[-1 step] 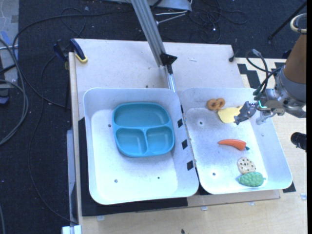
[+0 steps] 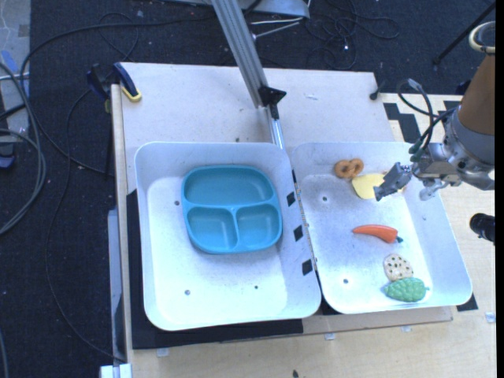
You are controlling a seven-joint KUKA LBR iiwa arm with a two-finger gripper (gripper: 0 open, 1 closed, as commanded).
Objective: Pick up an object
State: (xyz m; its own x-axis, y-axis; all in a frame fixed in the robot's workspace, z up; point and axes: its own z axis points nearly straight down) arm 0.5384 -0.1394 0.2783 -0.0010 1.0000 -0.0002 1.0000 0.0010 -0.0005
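The gripper (image 2: 391, 183) is seen over the upper part of the right bin (image 2: 449, 246), reached in from three o'clock; whether it is open or closed cannot be told. Its dark tip is placed at the right edge of a pale yellow piece (image 2: 365, 187), which may be touched by it, though no object is seen held. A brown pretzel (image 2: 348, 168) is found just beside the yellow piece at ten o'clock. An orange carrot (image 2: 376, 231) is located at six o'clock from the gripper, lying flat and apart from the rest. Further toward six o'clock a speckled cookie (image 2: 398, 267) is noted, with a green leafy piece (image 2: 406, 290) just below it. At nine o'clock, in the left bin (image 2: 157, 235), a blue three-compartment tray (image 2: 232, 209) is recorded.
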